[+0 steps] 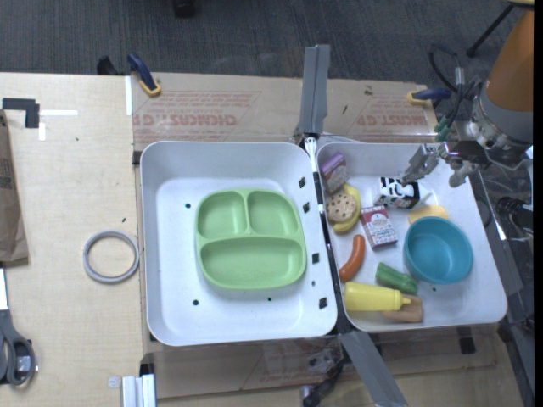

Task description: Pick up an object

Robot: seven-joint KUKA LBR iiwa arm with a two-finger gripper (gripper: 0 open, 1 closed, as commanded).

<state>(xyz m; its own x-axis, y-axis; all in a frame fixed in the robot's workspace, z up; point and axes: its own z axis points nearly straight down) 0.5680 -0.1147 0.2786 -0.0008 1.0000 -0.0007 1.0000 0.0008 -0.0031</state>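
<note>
The right bin (488,299) holds several toys: a black-and-white cow figure (399,192), a blue bowl (437,253), a small red carton (378,227), a cookie (341,204) on a banana (347,220), an orange sausage (351,258), a green pickle (394,277) and a yellow mustard bottle (373,296). My gripper (438,166) hangs over the bin's back right part, just right of and above the cow figure. Its fingers stand open, with nothing between them.
The left bin (161,185) holds a green divided plate (250,237). A purple packet (333,166) lies at the right bin's back left, and a brown block (408,314) by the mustard bottle. A grey ring (110,255) lies on the bench at left.
</note>
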